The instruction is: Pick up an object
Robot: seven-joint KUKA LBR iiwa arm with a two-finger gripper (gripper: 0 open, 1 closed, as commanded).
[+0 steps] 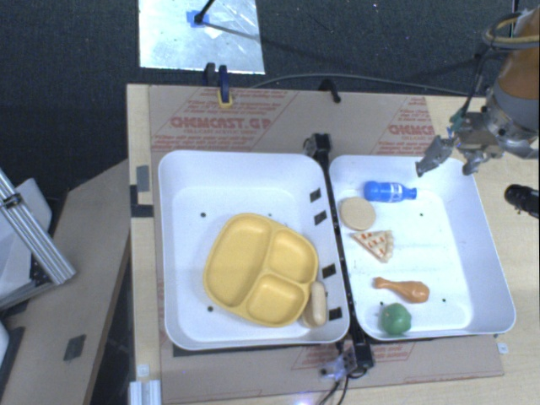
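Clearly the gripper [447, 157] hangs open and empty over the upper right corner of the right bin [489, 251], its two fingers spread apart. The nearest object, a blue bottle [389, 192], lies at about eight o'clock from it, just beside, long axis running three to nine o'clock. I judge a short move down and left would reach it, with the fingers turned across that axis.

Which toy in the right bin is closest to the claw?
The blue bottle, lying at the bin's far end just below the claw. The other toys sit farther down.
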